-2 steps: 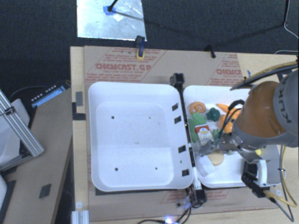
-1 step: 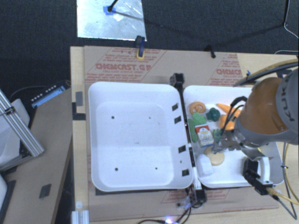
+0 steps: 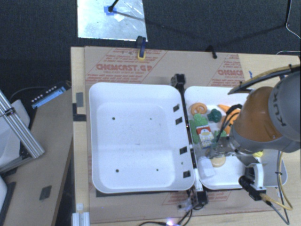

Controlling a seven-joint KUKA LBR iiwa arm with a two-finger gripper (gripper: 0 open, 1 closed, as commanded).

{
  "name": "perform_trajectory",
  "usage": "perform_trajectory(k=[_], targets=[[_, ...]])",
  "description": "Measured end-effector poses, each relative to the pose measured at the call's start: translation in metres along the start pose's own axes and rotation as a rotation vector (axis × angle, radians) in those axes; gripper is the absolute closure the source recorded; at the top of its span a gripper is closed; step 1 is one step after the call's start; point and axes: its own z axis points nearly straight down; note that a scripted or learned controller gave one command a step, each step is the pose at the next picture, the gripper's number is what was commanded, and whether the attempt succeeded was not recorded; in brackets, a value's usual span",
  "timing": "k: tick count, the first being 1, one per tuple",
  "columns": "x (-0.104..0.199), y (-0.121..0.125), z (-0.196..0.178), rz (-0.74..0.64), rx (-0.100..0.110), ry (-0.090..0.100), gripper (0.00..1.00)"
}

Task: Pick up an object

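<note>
Arm (image 3: 263, 119) low over right bin (image 3: 225, 179); left bin (image 3: 136, 135) beside it.
Gripper (image 3: 217, 147) sits among the clutter: green box (image 3: 203, 132), dark green piece (image 3: 215, 114), pretzel-like ring (image 3: 198, 108), tan disc (image 3: 218, 162). Grip can't be told from here. Judging by this, nothing lifted; pick not yet done.

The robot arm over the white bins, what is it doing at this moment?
The grey and orange arm reaches in from the right and hangs low over the right bin. Its pincer is down among a small pile of objects: a red and white packet, a green item, an orange ring-shaped piece and a pale round one. I cannot tell whether it has grasped anything. The left bin sits beside it.
</note>
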Motion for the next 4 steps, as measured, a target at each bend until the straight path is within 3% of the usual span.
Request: perform_trajectory(k=[1,2,3,4], targets=[[-0.05,0.042,-0.025,0.001,0.0,-0.003,1.0],[-0.012,0.012,-0.002,-0.001,-0.014,-0.01,1.0],[-0.005,-0.002,-0.043,-0.003,0.005,0.0,1.0],[-0.005,-0.003,-0.029,-0.002,0.008,0.001,1.0]])
